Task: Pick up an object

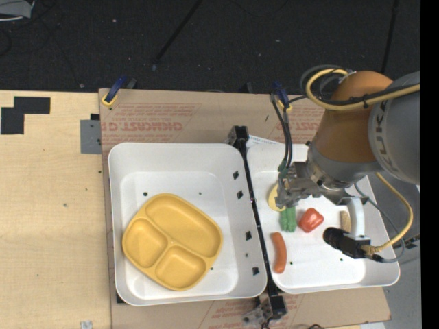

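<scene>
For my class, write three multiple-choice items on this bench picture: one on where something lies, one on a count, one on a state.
1. Where does the yellow plastic divided tray lie?
A. in the left white bin
B. in the right white bin
C. on the cardboard outside the bins

2. How many compartments does that tray have?
A. two
B. three
C. five

3. How does the orange-red sausage-shaped toy lie?
A. standing on end
B. flat on the bin floor, apart from the gripper
C. hanging from the arm

Answers:
1 A, the tray rests on the floor of the left white bin.
2 B, two ridges split it into one large section and two smaller ones.
3 B, it lies lengthwise in the right white bin, below the gripper, which hangs over the green toy block.
</scene>
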`<state>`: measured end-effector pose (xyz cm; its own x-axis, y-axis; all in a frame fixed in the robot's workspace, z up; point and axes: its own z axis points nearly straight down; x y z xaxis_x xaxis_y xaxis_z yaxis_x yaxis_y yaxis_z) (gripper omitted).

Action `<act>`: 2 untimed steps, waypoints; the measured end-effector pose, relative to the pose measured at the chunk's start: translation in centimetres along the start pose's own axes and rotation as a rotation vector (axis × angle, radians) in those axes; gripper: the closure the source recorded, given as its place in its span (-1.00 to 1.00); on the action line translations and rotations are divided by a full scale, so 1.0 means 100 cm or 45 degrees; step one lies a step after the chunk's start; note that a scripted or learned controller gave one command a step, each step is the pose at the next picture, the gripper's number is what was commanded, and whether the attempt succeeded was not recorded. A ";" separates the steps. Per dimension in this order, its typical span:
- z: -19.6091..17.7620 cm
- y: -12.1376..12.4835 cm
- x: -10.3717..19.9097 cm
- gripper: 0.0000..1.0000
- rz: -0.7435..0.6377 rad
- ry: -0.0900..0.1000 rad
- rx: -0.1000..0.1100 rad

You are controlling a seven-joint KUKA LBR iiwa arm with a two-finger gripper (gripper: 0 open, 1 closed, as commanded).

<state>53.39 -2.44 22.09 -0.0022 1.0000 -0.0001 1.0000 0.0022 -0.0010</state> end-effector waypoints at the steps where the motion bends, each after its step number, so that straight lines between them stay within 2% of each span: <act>1: -0.007 0.014 0.041 1.00 -0.001 0.001 -0.001; 2: -0.007 0.026 0.081 1.00 0.000 0.000 -0.001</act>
<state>55.97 5.65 22.81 -0.0021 1.0000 -0.0003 1.0000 0.0021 -0.0005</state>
